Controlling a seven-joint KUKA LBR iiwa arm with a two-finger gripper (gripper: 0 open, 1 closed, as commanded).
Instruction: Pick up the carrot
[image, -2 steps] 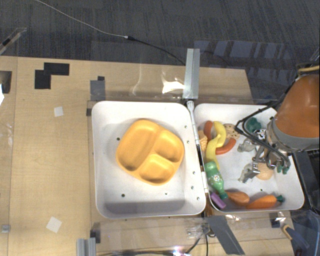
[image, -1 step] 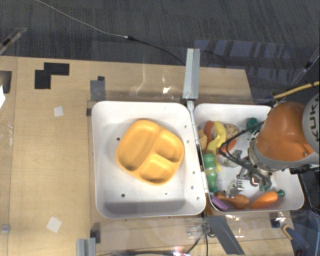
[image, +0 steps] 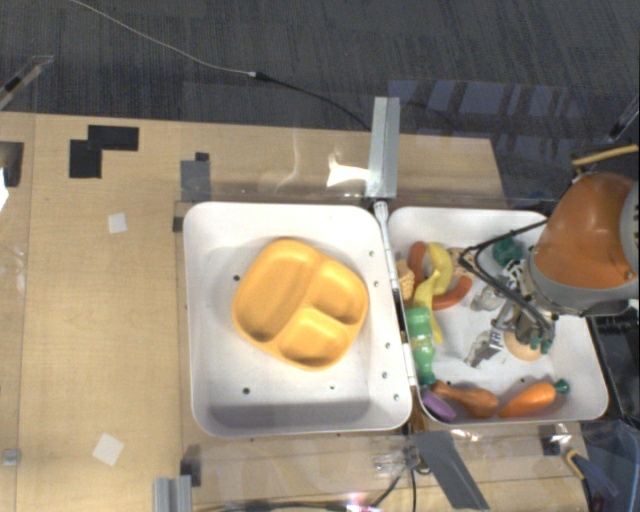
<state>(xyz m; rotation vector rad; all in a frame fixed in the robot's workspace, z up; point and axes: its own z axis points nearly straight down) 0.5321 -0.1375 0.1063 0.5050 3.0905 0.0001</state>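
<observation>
The approach is judged underway: the jaws (image: 487, 348) are seen spread and empty above the carrot (image: 530, 397); descent onto it is needed.

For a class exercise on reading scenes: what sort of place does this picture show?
Probably a robotics lab test bench, not a kitchen. Two white bins sit side by side on a wooden bench, a grey and orange robot arm reaches in, and toy food such as a carrot lies in one.

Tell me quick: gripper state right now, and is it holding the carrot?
Gripper: over the right bin, open or shut cannot be told; nothing visibly between its fingers. Carrot lies in the bin, apart from it.
</observation>
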